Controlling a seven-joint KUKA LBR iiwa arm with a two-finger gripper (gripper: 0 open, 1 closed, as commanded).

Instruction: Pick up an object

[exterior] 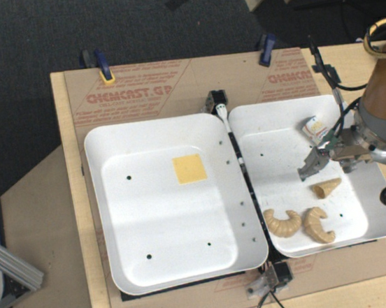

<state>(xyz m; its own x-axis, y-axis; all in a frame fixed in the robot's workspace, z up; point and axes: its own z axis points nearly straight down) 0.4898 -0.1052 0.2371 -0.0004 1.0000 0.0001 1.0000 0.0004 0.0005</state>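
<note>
Where the grey arm reaches in from the right, its gripper (312, 166) hangs low over the right bin (273, 121), roughly in the middle of that bin's right half. The dark fingers point left and downward; from this angle I cannot tell whether the jaws are spread or pressed together, and nothing is visibly pinched between them.

Just below and slightly right of the fingertips, nearer the front, lies a small tan cone-shaped pastry (326, 187), apart from the gripper. Along the near edge of the same bin rest two croissant-shaped pieces: the left croissant (284, 222) and the right croissant (317, 225), close beside each other. A small white wrapped item (314, 126) sits toward the far right of the bin, near the arm's cables. In the left bin (116, 216), well apart from the arm, a flat yellow square (189, 168), like a cheese slice, lies alone.

The cone pastry looks like the likeliest target. The risks, as I judge them: the fingers may close beside it rather than around it, since they sit off to its far side; its tapered shape could squirt out of a pinch; and a descent may press it against the bin floor or nudge it toward the croissants.
</note>
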